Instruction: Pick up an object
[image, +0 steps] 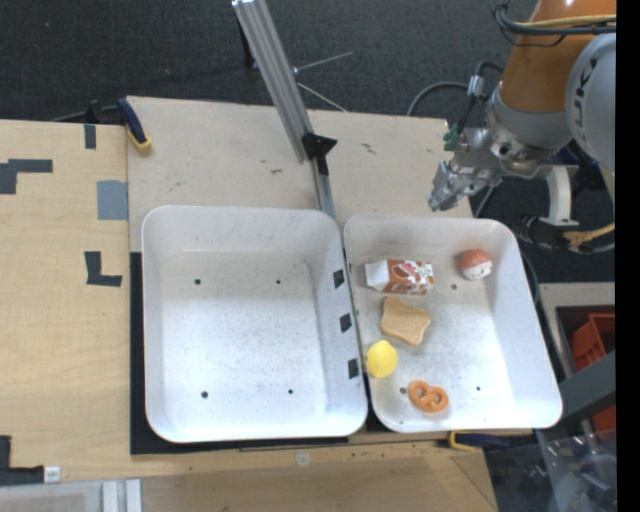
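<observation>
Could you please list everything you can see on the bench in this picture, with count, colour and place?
bins: 2, white, side by side on the bench; left bin, right bin
carton: 1, red and white, lying near the right bin's far left
round toy: 1, red and white, right bin's far right
bread slice: 1, tan, middle of the right bin
lemon: 1, yellow, by the right bin's left wall
pretzel: 1, orange, near the right bin's front edge
metal pole: 1, grey, slanting above the bench
clamp: 1, yellow and blue, bench's far left edge
gripper: 1, grey, above the right bin's far edge
</observation>
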